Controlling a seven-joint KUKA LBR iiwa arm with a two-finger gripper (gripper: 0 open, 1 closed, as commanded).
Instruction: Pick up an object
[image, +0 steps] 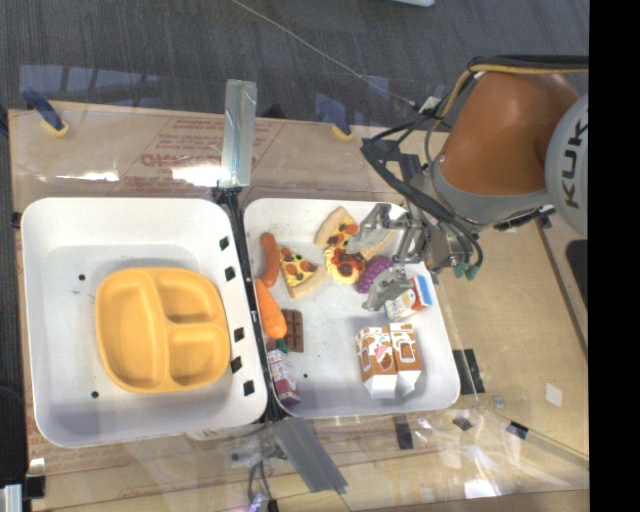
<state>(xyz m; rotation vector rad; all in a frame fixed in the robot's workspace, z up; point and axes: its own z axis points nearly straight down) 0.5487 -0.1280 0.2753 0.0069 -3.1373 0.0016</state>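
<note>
A pale wooden bench (520, 330) under clear plastic sheeting stands on dark grey carpet and carries two shallow white bins side by side. The left bin (60, 230) holds a yellow compartment tray (160, 326), smooth moulded plastic with rounded corners, near its middle. The right bin (440, 385) is crowded: two brown-and-white cartons (388, 360) near its front right corner, a carrot (272, 312) and sausage (270, 256) along its left wall, a chocolate bar (292, 330) beside the carrot, and pizza slices (298, 270) toward the back. The grey arm's gripper (385, 262) hangs over purple grapes (372, 272) near the bin's back right; whether its fingers are spread or closed cannot be made out.
</note>
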